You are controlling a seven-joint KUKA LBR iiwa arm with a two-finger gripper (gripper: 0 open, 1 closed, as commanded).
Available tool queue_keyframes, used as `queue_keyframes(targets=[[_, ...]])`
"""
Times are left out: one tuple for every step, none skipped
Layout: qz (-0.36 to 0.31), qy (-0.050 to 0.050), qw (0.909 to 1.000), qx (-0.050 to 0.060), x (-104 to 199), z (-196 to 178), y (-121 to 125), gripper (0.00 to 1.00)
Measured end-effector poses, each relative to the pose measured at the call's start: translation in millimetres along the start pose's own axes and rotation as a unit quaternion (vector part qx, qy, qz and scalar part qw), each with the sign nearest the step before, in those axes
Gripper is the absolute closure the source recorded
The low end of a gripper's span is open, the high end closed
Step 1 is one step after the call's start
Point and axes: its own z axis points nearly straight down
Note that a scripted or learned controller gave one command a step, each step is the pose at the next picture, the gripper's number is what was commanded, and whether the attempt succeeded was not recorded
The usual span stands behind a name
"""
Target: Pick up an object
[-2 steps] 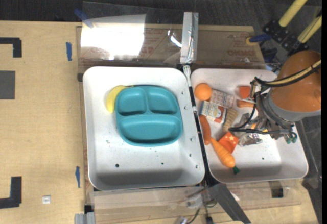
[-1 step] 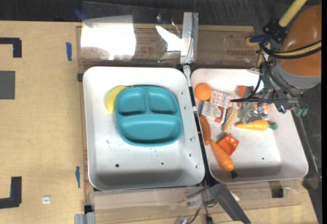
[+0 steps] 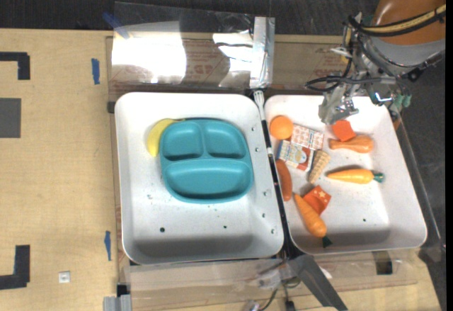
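Note:
The right bin (image 3: 407, 221) holds several toy foods. An orange ball (image 3: 281, 127) lies at its back left, next to a red-and-white carton (image 3: 301, 146) and a tan corn cob (image 3: 319, 165). A red-orange block (image 3: 342, 130) rests against a carrot (image 3: 352, 144), and a second carrot (image 3: 352, 176) with a green tip lies below them. Near the front are a red cube (image 3: 318, 199), a third carrot (image 3: 311, 216) and a brown sausage (image 3: 284, 179). My gripper (image 3: 337, 108) hangs over the bin's back edge, just above and left of the red-orange block, with nothing seen in it.
The left bin (image 3: 138, 232) carries a teal divided plate (image 3: 205, 159) with a yellow piece (image 3: 154, 134) poking out at its left. A clear taped sheet (image 3: 191, 51) stands behind the bins. Cables (image 3: 333, 79) trail by the wrist.

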Motion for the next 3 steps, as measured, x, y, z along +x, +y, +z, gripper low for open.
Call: queue_keyframes(targets=[[-0.017,0.004,0.9999,-0.001,102.8,51.8,64.5,1.00],[-0.072,0.000,0.9974,0.000,18.7,10.8,41.0,1.00],[-0.096,0.001,0.9954,0.000,-38.6,12.7,24.4,1.00]])
